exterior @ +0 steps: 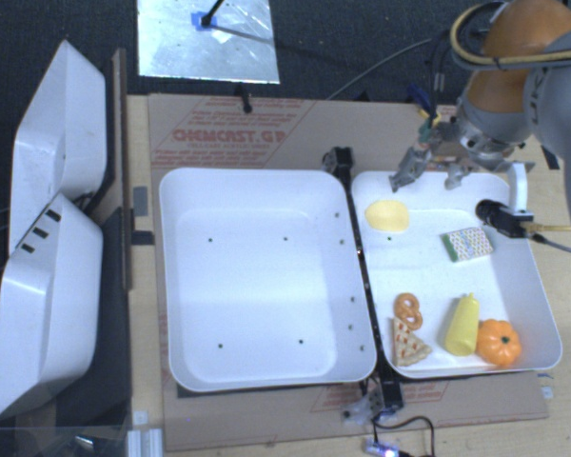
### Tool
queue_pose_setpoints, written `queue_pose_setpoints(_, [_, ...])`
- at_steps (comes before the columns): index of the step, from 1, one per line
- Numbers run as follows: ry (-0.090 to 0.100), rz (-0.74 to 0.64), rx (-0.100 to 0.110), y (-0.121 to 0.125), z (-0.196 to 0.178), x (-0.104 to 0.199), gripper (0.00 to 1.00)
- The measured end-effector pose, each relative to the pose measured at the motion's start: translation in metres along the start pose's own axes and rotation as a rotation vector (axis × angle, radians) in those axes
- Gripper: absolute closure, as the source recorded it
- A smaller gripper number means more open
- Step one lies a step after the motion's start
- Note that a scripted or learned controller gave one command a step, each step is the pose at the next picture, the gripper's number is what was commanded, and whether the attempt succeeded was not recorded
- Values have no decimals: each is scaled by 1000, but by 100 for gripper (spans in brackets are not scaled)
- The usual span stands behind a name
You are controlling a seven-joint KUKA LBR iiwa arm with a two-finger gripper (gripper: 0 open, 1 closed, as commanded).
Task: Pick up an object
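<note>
My gripper point(429, 172) hangs over the far edge of the right bin point(527, 284), its two fingers spread open with nothing between them. A pale yellow disc point(387, 216) lies just below and left of it in the bin. A green-edged sponge block point(467, 244) sits to the right of the disc. Near the bin's front lie a pretzel point(407, 309), a waffle-like wedge point(408, 344), a yellow bottle point(462, 323) and an orange pumpkin point(499, 342).
The left bin point(257, 274) stands beside the right one, parted by a black clamp strip point(360, 255). A black camera unit point(502, 216) juts from the wrist over the right bin. White covers lie at far left, and a shiny metal plate point(207, 25) at the back.
</note>
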State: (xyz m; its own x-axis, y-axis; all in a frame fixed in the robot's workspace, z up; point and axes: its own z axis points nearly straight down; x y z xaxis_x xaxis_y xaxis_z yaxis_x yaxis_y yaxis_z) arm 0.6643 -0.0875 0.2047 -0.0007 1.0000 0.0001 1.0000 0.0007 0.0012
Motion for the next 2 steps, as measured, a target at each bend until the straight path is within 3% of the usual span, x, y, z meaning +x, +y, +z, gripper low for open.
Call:
queue_pose_setpoints(1, [1,1,5,-64,90,5,0])
queue_pose_setpoints(2, [0,0,-1,-32,105,5,0])
